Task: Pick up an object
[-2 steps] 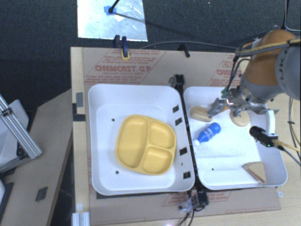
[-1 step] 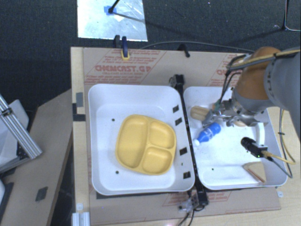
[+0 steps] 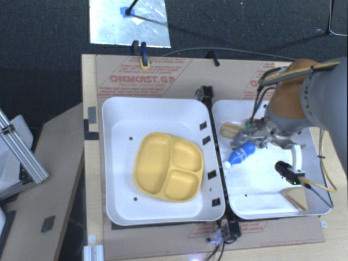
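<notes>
Your gripper is hanging low over the right bin, at the end of the grey arm with its orange band. The arm is reaching in from the right. You cannot tell how the gripper is set, because it is too small and dark against the bin.

Just under and beside the gripper, a blue bottle is lying on its side, tilting down to the left. You cannot tell whether the gripper is touching it. A tan block is lying just to the upper left, near the wall between the bins. A wooden wedge is sitting in the near right corner, well apart from the bottle.

In the left bin, a yellow tray with three parts is lying flat in the middle.
</notes>
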Available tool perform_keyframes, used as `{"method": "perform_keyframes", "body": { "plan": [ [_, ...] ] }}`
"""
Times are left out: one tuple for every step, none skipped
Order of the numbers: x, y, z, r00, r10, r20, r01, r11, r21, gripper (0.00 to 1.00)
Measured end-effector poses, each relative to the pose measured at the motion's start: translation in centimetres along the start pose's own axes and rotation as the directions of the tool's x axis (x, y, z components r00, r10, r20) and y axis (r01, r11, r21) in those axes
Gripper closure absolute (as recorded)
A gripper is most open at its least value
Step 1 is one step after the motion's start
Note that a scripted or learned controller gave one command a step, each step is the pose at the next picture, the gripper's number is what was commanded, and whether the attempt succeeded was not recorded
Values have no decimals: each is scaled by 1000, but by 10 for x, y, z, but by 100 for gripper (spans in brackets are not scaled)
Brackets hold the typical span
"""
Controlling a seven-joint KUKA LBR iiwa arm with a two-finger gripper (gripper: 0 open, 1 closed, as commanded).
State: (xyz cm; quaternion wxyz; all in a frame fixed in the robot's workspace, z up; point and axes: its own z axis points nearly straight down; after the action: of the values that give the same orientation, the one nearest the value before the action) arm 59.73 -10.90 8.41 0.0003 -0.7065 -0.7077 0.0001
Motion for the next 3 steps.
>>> {"method": "perform_keyframes", "body": {
  "plan": [
    [0, 1, -11, 1000, 0, 1, 0, 1000, -3, 100],
    [-10, 7, -65, 1000, 1, 2, -1, 1000, -8, 100],
    [-10, -2, -118, 1000, -1, 1, 1, 1000, -7, 100]
  ]
}}
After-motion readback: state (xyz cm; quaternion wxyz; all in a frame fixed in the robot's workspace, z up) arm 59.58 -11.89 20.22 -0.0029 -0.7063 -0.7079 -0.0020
